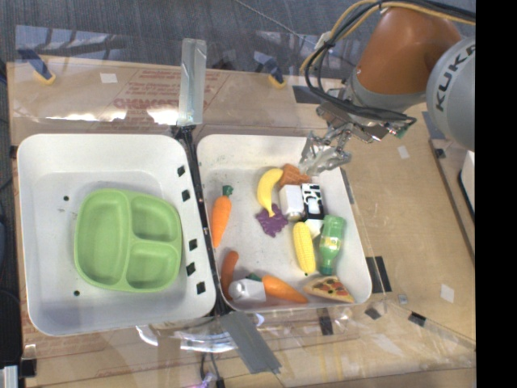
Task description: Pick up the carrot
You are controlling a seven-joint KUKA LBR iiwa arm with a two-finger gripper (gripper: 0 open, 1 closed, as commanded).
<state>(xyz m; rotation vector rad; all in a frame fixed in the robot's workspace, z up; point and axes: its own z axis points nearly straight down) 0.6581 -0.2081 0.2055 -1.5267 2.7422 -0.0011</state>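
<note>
An orange carrot (pixel 220 218) with a green top lies along the left wall of the right bin (pixel 242 148), pointing toward the front. A second carrot (pixel 283 289) lies across the bin's front edge. My gripper (pixel 323 158) hangs over the bin's back right corner, well to the right of the first carrot and above an orange toy (pixel 292 172). Its fingers are spread open with nothing between them.
The right bin also holds a banana (pixel 269 188), purple grapes (pixel 273 221), corn (pixel 304 247), a green bottle (pixel 331 243), a pizza slice (pixel 329 288), a white carton (pixel 305 200) and a small can (pixel 245 290). The left bin (pixel 48 156) holds a green divided plate (pixel 128 239).
</note>
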